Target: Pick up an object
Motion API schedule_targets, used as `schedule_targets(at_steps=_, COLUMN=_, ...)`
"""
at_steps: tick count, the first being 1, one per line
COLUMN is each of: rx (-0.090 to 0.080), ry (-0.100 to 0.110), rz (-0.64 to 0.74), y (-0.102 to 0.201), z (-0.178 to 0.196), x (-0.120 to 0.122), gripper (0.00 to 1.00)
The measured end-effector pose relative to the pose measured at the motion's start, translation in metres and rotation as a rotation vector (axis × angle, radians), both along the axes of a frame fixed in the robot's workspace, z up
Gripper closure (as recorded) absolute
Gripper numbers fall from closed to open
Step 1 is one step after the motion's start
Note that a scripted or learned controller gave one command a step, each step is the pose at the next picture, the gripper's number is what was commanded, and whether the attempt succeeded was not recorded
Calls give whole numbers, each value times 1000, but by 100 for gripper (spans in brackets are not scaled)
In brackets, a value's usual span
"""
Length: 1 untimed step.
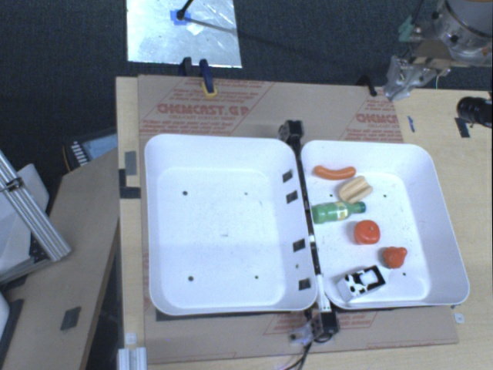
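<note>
Objects for picking lie in the right bin (443,206), all well below and left of the gripper (400,83), which hangs outside the bins above the bench's far edge.

Nearest the gripper is an orange sausage (333,172), with a tan bread roll (355,189) just beyond it and a green bottle (337,211) lying on its side a little farther down. Farther still from the tool sit a round orange-red tomato (367,232), a smaller red piece (394,257), and, farthest of all, a black-and-white toy (363,282), possibly a cow, near the bin's front corner. Whether the fingers stand apart or together cannot be told at this size. The left bin (166,230) lies well to the gripper's left.
</note>
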<state>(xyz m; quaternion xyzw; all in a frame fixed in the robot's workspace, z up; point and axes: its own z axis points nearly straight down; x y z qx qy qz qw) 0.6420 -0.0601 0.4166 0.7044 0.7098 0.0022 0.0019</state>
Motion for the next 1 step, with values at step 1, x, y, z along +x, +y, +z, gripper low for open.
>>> schedule_targets(at_steps=1, rx=0, ry=0, rz=0, y=52, z=22, x=14, gripper=100)
